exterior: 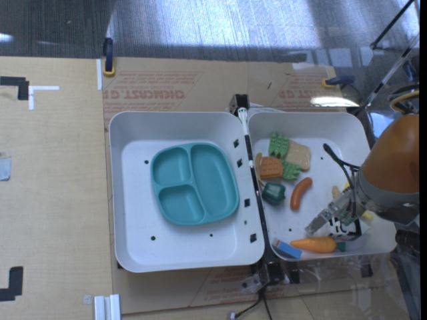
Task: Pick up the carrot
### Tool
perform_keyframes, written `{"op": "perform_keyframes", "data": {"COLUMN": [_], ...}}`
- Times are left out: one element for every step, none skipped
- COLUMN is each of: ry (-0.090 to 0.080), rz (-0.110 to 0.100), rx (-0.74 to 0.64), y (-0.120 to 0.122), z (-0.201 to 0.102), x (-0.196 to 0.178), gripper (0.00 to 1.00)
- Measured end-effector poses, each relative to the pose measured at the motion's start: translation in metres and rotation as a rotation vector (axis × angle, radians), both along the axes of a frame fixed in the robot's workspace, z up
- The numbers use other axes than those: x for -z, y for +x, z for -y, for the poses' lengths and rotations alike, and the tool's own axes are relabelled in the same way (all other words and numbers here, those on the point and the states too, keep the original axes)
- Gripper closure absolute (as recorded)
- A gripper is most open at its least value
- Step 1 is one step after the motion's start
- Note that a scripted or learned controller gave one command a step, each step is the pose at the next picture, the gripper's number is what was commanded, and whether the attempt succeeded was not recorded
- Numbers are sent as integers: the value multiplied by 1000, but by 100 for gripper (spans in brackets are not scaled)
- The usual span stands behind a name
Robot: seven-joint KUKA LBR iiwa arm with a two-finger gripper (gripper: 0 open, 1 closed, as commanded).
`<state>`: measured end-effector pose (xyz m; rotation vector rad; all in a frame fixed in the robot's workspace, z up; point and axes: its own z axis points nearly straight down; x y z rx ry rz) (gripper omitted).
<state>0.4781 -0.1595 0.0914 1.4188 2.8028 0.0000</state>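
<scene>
The carrot (313, 245), orange with a green stub at its right end, lies flat along the front wall of the right bin (320, 127). My gripper (327, 230) hangs just above and slightly behind it, at the end of the grey arm with its orange band (399, 155). It is open, with one grey finger (316, 225) slanting down to the left. Nothing is between the fingers, and the carrot rests on the bin floor.
A blue block (288, 249) touches the carrot's left tip. Farther back in the right bin are a red sausage (301, 193), a green pepper (273, 193), an orange waffle (270, 168), a bread slice (299, 155) and green pieces (278, 144). The left bin holds a teal divided plate (195, 183).
</scene>
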Motion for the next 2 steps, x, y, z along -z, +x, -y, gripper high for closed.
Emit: {"op": "perform_keyframes", "data": {"ry": [-2, 0], "rz": [4, -1], "rx": [175, 234], "y": [87, 20], "z": [32, -9], "x": [-1, -51], "gripper": [0, 0]}}
